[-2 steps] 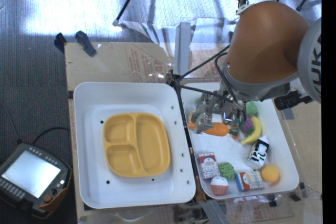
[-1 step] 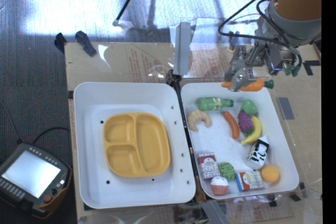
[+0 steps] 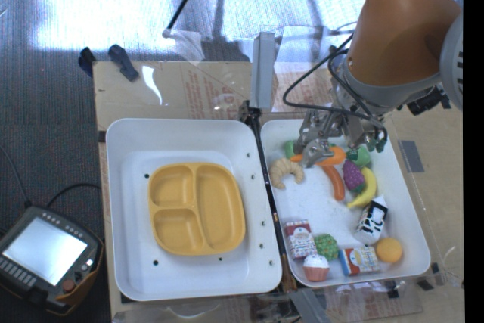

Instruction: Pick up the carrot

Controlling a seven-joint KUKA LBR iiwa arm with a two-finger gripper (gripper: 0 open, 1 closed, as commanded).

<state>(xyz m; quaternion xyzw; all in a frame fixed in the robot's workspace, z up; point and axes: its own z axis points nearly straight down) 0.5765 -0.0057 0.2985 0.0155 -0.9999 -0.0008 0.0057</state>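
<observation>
The carrot (image 3: 333,156) is orange with a green leafy top (image 3: 361,156). It lies crosswise near the back of the right bin (image 3: 408,215). My gripper (image 3: 314,141) hangs low over the carrot's left, pointed end, right at it or touching it. The grey wrist and the orange band of the arm (image 3: 401,26) hide the back right corner of the bin and part of the gripper.
Close around the carrot lie a croissant (image 3: 287,172), a red sausage (image 3: 335,182), purple grapes (image 3: 353,174) and a banana (image 3: 365,190). Nearer the front are a milk carton (image 3: 372,219), an orange (image 3: 389,250), a cupcake (image 3: 316,267) and small boxes. The left bin (image 3: 125,163) holds a yellow divided plate (image 3: 197,208).
</observation>
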